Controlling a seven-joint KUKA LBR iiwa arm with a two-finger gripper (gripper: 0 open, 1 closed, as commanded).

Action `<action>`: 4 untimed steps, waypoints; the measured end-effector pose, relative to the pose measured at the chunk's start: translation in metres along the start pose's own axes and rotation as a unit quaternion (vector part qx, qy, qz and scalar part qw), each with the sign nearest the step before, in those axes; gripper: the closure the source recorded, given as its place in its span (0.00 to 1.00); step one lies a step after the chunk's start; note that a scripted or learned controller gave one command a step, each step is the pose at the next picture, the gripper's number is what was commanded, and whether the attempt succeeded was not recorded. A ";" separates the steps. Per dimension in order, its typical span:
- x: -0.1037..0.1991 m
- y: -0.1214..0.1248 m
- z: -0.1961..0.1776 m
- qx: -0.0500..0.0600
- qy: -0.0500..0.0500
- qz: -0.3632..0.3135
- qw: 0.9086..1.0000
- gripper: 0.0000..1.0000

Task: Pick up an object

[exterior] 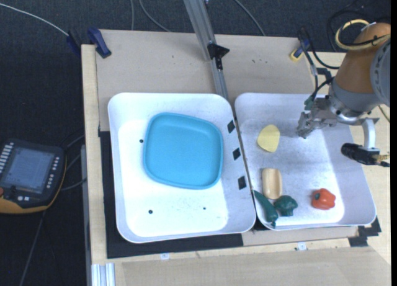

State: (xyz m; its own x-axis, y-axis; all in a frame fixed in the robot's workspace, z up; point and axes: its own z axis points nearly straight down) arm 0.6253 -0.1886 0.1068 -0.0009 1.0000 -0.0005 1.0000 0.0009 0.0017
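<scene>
We hold the pincer (304, 131), its opening unreadable from here, beside the yellow piece (268, 138), and centre over it before descending.

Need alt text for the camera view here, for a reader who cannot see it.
A grey robot arm reaches from the right, its gripper low over the right bin, just right of a yellow piece. That bin also holds a tan block, a green toy and a red toy; the left bin holds a blue plate.
</scene>
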 end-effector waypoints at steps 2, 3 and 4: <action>-0.001 0.008 -0.108 -0.002 0.000 0.000 1.000 1.00; -0.001 0.009 -0.140 -0.001 0.000 0.000 1.000 1.00; 0.049 -0.004 -0.148 0.000 0.001 -0.002 1.000 1.00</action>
State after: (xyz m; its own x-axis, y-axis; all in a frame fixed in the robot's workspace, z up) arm 0.6205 -0.1400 0.2549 -0.0039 1.0000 0.0008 1.0000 0.0039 0.0018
